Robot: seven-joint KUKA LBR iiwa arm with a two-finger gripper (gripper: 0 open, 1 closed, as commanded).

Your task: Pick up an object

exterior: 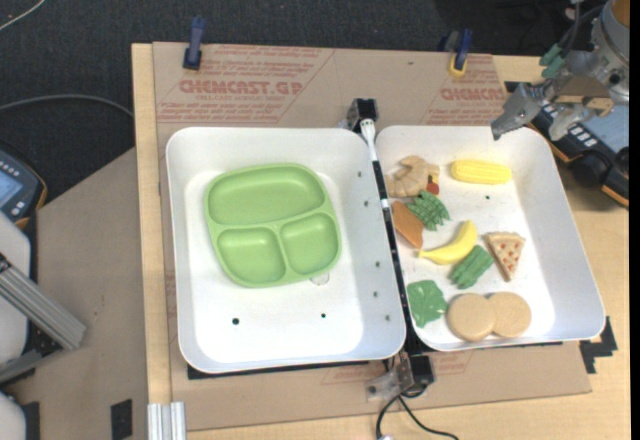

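The right bin (570, 258) holds several toy foods. A yellow corn cob (480, 171) lies at the back, with a beige lumpy piece (412, 174) to its left. In the middle lie a dark green leafy piece (431, 210), an orange piece (407, 226), a banana (450, 245), a green pod (470, 266) and a pizza slice (506, 254). At the front are a green leaf (426, 302) and two round tan cookies (490, 316). My gripper (512, 116) hangs above the bin's back right corner, up and to the right of the corn, touching nothing.
The left bin (190, 288) holds a light green divided plate (270, 225). A black hinge strip (382, 218) runs between the bins. Blue clamps (193, 43) (460, 52) grip the board's back edge. The arm's body (600, 58) fills the upper right.
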